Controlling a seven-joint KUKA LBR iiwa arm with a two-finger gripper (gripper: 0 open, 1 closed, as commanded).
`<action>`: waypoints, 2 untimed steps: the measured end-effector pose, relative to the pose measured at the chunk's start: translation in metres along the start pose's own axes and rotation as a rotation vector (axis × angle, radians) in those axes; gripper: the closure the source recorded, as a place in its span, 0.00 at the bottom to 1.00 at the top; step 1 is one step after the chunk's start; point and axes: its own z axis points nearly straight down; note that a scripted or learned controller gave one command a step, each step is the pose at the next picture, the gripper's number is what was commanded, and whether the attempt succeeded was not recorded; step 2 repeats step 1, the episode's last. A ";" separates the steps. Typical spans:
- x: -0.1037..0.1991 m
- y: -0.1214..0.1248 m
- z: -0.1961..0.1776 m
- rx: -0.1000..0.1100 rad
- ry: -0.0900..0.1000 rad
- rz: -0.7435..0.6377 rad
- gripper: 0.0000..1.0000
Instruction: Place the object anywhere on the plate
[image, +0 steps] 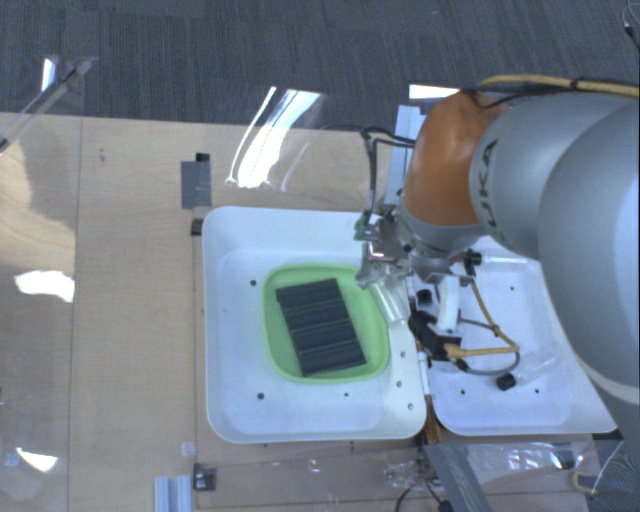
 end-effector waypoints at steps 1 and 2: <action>-0.001 0.000 0.000 0.000 0.000 0.001 0.00; -0.001 0.000 0.000 0.000 0.000 0.001 0.00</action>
